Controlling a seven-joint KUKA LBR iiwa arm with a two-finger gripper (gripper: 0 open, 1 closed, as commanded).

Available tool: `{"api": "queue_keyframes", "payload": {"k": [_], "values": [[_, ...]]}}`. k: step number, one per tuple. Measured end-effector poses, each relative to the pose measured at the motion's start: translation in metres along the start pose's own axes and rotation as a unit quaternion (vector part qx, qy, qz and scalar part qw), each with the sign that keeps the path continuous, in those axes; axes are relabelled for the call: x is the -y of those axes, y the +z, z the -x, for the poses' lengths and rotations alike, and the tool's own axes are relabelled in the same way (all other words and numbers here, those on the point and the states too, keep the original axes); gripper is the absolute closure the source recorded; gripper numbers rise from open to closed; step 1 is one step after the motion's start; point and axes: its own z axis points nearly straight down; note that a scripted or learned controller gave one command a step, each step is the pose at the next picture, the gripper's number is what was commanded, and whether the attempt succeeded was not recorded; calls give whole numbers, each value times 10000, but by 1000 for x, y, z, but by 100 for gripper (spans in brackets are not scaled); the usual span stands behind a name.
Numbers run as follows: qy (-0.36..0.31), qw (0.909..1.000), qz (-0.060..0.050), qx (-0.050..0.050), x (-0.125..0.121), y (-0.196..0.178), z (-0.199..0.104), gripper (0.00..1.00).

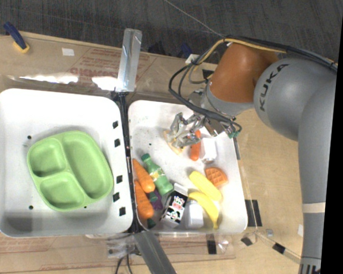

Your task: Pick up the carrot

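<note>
From the camera above, I see the gripper (pixel 187 132) low in the top part of the right bin (pixel 235 169). I cannot tell its state. An orange bit sits right by it. The carrot (pixel 142 175) lies by the bin's left wall, touching a green toy (pixel 156 175). I think I should come straight down on the carrot's middle and not bump the green toy.

A robotics lab: a KUKA arm (pixel 294 96) with loose cables reaches over two white bins (pixel 19 108) taped to a cardboard-covered counter (pixel 264 171), grey carpet (pixel 82 0) beyond.
</note>
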Motion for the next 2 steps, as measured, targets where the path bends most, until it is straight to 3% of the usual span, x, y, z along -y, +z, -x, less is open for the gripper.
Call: {"api": "queue_keyframes", "payload": {"k": [1, 2], "values": [[620, 9981, -12, 9, 42, 10, -26, 100], [-975, 9952, 10, -10, 33, 4, -36, 100]]}}
